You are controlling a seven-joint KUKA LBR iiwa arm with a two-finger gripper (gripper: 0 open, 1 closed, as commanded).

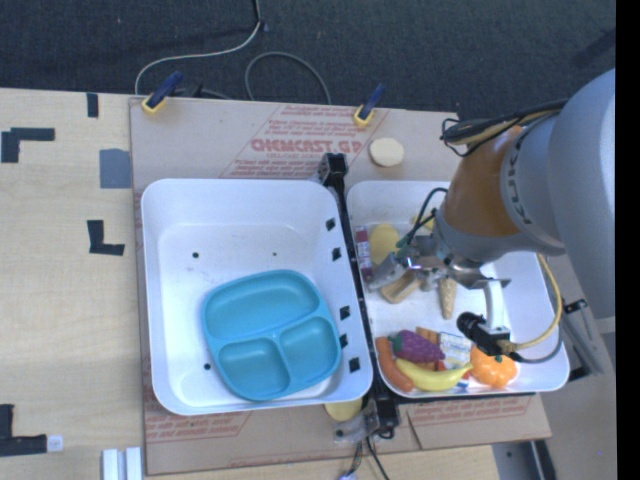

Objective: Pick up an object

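Note:
My gripper (425,276) hangs low over the middle of the right bin (395,196), under the grey arm with its orange band. Just below its fingers lie tan pieces, one like a bread chunk (398,288) and one like a cone (448,295). A yellow item (384,240) sits to the gripper's left by the divider. Along the bin's front edge lie purple grapes (418,346), a banana (432,376), a carrot (392,365) and an orange fruit (493,368). Nothing visibly sits between the fingers.
The left bin (170,208) holds a blue sectioned plate (270,333). A round tan disc (386,152) rests on the cardboard behind the right bin. Clamps (160,94) pin the cardboard's far edge. A yellow object (342,408) peeks out in front of the bins.

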